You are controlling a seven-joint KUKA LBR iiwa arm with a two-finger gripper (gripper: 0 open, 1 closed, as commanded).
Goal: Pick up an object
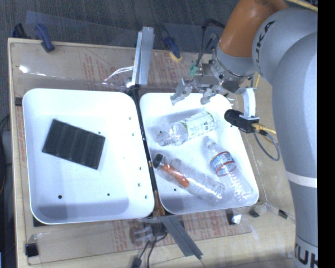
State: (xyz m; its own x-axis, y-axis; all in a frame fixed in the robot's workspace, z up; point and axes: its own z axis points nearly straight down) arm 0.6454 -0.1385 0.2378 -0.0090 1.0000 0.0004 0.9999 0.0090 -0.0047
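**Three bottles right, one dark slab left**

Two white bins side by side: left bin (39, 197), right bin (247, 197). In the left, one dark ribbed slab (73, 143), lying flat, tilted. In the right, three clear plastic bottles: green-labelled bottle (191, 128) toward the far side, red-labelled bottle (228, 169) near the right wall, bottle with an orange piece inside (187, 178) along the near side. Gripper (191, 97) above the right bin's far rim, fingers spread, holding nothing, just beyond the green-labelled bottle, apart from it.
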